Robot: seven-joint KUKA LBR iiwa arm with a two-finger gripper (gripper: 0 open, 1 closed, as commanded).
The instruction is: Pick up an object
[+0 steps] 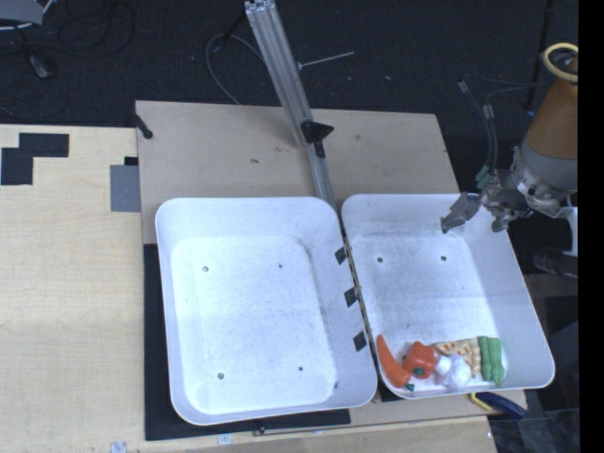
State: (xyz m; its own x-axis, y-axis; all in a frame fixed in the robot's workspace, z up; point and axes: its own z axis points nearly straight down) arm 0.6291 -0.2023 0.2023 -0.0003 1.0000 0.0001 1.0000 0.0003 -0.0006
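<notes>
Gripper [461,213] hangs over the far rim of the right bin [528,319]; whether it is apart or together cannot be told, and it carries nothing visible. So the pick looks not yet begun. Nearest, a small heap of toy objects [444,360] lies in that bin's near corner, perhaps four or five pieces. Two bins sit on the table [236,149]; the left bin [179,253] is beside it.

Two white bins [255,217] look like smooth matt plastic (faintly speckled), on a pale wood bench [217,149].
</notes>
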